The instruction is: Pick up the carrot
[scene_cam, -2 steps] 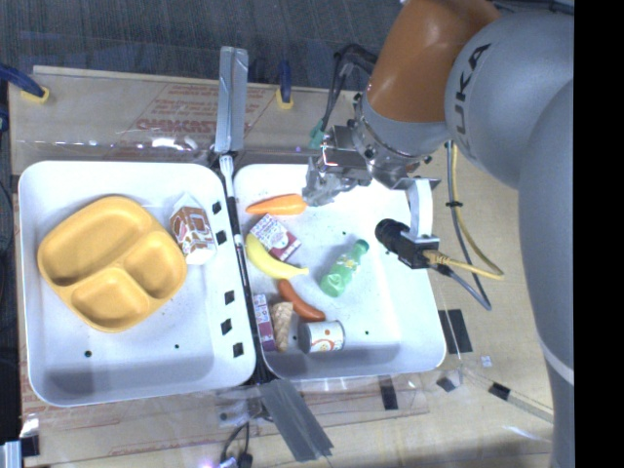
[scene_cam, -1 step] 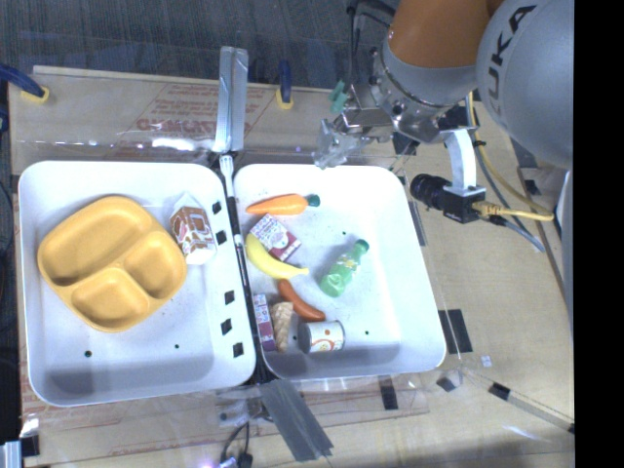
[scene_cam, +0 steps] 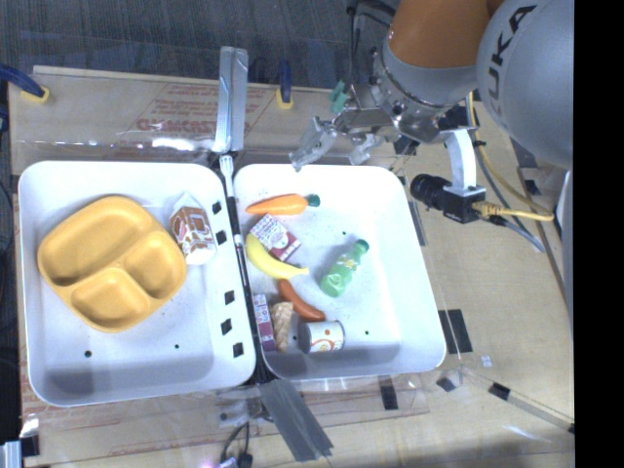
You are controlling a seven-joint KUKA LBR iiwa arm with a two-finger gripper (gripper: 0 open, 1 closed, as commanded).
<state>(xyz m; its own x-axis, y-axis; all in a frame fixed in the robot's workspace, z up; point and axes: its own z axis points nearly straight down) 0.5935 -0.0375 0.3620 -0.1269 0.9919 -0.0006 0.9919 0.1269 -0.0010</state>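
Near the top edge of the right bin (scene_cam: 414, 261) lies the carrot (scene_cam: 278, 204), green end pointing right. Beyond that same edge hovers the gripper (scene_cam: 327, 144), fingers spread, pinching nothing.

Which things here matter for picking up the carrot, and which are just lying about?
For the job:
carrot, right bin
gripper, above that bin's far rim

Lying about:
banana
green bottle
sausage
small can
red snack packet
yellow divided tray, left bin
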